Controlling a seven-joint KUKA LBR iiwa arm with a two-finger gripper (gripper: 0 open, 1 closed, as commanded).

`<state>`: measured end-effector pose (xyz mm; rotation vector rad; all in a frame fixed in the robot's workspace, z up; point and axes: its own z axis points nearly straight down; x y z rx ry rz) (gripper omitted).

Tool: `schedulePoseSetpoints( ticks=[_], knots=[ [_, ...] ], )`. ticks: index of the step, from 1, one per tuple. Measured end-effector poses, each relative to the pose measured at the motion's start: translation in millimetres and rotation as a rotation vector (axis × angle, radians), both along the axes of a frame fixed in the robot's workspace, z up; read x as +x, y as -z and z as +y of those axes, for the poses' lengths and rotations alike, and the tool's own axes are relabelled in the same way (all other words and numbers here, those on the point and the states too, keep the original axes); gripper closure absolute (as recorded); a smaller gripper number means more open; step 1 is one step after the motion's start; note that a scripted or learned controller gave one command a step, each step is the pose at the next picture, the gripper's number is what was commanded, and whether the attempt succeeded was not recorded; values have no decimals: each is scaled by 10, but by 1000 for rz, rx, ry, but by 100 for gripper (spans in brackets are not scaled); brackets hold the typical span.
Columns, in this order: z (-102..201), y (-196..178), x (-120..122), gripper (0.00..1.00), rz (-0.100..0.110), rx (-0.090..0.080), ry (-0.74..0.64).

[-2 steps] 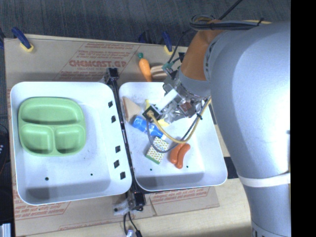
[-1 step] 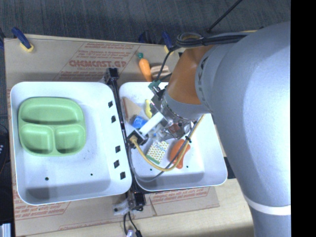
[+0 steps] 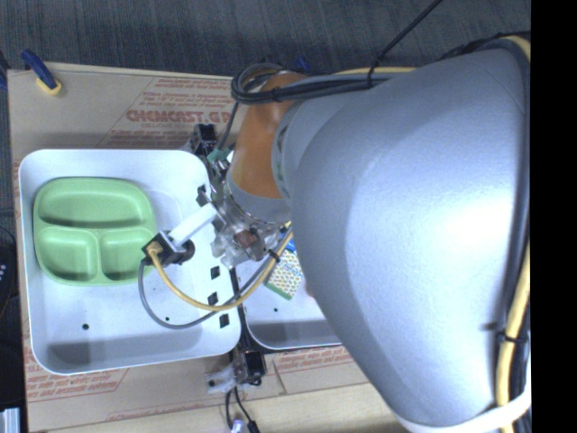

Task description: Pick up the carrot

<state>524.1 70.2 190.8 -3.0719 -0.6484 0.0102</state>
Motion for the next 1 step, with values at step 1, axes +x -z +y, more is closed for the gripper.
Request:
schedulePoseSetpoints(
  ticks=[1],
  knots=[
    [359, -566, -484, 100, -2, -1, 54]
  ],
)
